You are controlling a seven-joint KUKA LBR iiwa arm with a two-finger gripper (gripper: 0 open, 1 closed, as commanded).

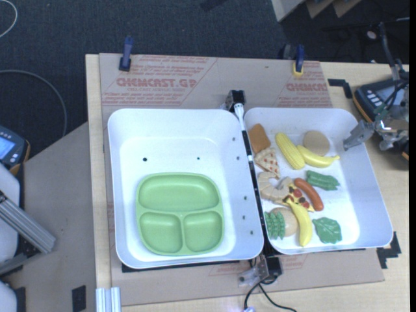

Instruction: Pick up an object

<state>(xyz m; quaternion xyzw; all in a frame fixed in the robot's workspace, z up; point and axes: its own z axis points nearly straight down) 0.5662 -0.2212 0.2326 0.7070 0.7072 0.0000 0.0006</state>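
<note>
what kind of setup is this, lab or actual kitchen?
Likely a robotics lab bench: two white bins on a clamped board, toy food, a green divided tray, loose cables on dark carpet.

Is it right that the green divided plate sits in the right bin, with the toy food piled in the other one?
Not quite. The camera view shows the green divided plate in the left bin, not the right. The toy food is piled in the other one, the right bin.

Divided plate (179, 212) in left bin (123, 174), toward front edge; toy food pile (296, 187) in right bin (364, 194), along its left wall.
</note>
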